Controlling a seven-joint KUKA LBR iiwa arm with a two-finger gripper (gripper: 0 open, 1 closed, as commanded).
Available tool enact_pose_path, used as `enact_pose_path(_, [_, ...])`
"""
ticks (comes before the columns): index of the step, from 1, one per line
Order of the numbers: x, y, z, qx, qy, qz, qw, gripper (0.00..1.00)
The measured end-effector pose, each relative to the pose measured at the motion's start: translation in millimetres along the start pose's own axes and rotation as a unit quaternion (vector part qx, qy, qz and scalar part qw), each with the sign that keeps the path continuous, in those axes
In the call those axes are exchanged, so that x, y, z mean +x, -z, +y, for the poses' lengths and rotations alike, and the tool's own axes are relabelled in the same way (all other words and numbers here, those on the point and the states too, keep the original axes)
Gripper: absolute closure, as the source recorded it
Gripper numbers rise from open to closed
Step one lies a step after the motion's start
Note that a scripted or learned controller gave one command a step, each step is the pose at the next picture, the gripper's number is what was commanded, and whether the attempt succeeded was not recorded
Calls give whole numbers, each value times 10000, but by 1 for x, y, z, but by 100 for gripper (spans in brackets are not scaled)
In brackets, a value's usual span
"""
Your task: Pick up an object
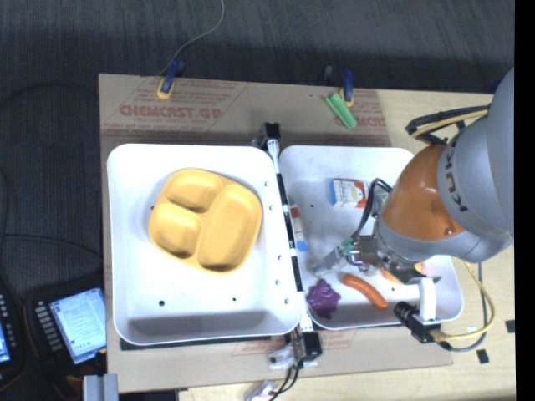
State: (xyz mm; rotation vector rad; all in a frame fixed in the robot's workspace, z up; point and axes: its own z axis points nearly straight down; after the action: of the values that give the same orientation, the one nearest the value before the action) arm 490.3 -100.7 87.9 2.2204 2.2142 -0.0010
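Three small objects, an orange carrot-like piece (364,290), a purple lump (323,297) and a small carton (346,192), lie loose in the right bin (393,153), scattered for picking, with the end effector (358,253) low among them, apparently holding nothing.

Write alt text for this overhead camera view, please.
A grey and orange robot arm reaches into the right white bin, above an orange carrot-like toy, a purple toy and a small carton. The left bin holds a yellow three-compartment tray.
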Motion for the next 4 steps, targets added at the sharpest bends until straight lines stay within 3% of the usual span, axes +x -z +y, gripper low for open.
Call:
enact_pose_path(1, [1, 11, 3, -35, 4, 5, 10000, 100])
enact_pose_path(2, [1, 11, 3, -31, 4, 6, 10000, 0])
enact_pose_path(3, [3, 1, -3, -45, 12, -5, 10000, 0])
enact_pose_path(4, [3, 11, -2, -56, 12, -3, 10000, 100])
